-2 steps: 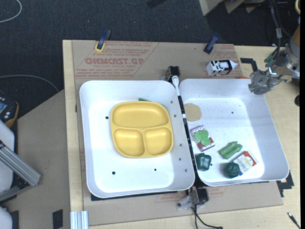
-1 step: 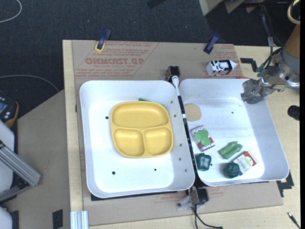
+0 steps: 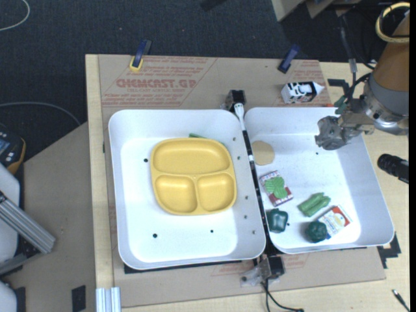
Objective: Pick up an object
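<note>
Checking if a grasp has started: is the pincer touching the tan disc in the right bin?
Apart. The camera view shows bare white bin floor between the pincer and the tan disc, which lies by the bin's left wall.

We count two white bins [image 3: 130, 194] [image 3: 364, 174]. The left one holds one yellow tray [image 3: 193, 174]. The right one holds six small things: one tan disc [image 3: 262, 153], one card [image 3: 275, 187], one packet [image 3: 336, 219], three green pieces [image 3: 314, 203] [image 3: 278, 220] [image 3: 317, 231].
</note>
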